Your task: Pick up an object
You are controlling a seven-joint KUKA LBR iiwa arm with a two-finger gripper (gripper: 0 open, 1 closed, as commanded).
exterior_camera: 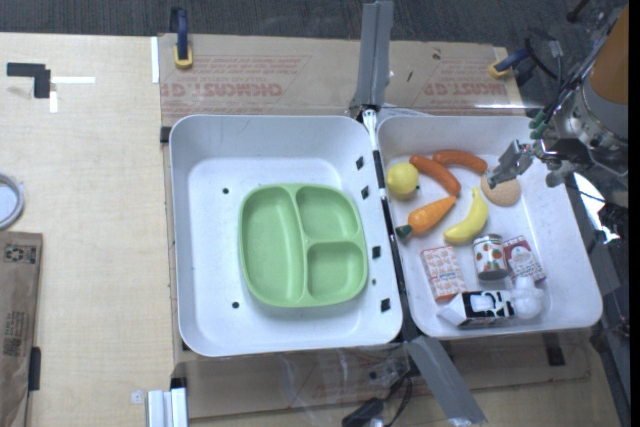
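Two white bins sit side by side on the pale wooden surface (80, 215). The left bin (200, 245) carries a green divided plate (303, 245) lying flat in its middle. The right bin (570, 285) holds the clutter: a yellow lemon (402, 178) at its left side, two orange-red sausages (445, 167) just beyond it, an orange carrot (428, 214) and a yellow banana (468, 219) nearer the middle, and a small can (488, 257) among little printed packets (441, 272) toward the near edge. The arm reaches in from the right, and its gripper (517, 162) hangs low over the far right part of that bin, right at a tan, rounded piece of toy food (503, 191). From this angle I cannot tell how wide the gripper is parted or whether it has hold of anything.
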